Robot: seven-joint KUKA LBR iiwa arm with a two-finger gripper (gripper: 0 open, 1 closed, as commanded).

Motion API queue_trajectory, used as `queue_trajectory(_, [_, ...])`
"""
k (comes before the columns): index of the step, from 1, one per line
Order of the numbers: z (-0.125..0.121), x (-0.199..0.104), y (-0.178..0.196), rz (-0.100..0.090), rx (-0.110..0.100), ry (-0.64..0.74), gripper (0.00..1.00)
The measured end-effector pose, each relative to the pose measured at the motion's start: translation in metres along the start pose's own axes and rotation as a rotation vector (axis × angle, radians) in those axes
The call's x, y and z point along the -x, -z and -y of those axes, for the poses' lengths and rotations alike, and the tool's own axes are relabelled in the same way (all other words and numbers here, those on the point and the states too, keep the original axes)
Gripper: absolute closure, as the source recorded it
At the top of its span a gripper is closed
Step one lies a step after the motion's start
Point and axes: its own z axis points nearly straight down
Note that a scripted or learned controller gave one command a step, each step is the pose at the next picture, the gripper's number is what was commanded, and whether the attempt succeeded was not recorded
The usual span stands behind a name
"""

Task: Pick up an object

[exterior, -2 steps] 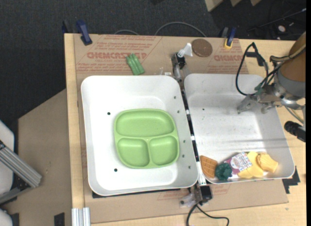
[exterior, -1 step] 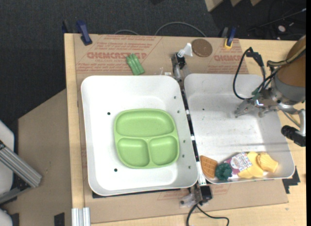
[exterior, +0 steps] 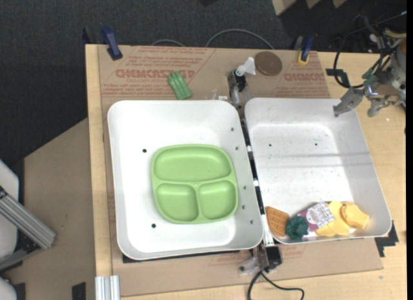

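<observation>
My bench (exterior: 155, 70) is a tan cardboard-covered board with red lettering, standing on dark carpet (exterior: 97, 2). On it, a green clip (exterior: 180, 86) lies near the top edge, a brown disc (exterior: 268, 64) sits further right, and 2 blue clamps (exterior: 112, 42) grip the far edge. A thin cable (exterior: 226, 34) arcs behind. A grey metal rail (exterior: 22, 218) crosses the lower left corner.
</observation>
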Motion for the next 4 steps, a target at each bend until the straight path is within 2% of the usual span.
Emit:
queue_trajectory(1, [-0.026,-0.002,-0.08,-0.006,-0.017,0.001,0.0])
queue_trajectory(2, [-0.037,-0.003,-0.123,-0.011,-0.02,0.0,0.0])
queue_trajectory(4, [-0.041,-0.008,-0.138,-0.021,-0.029,0.002,0.0])
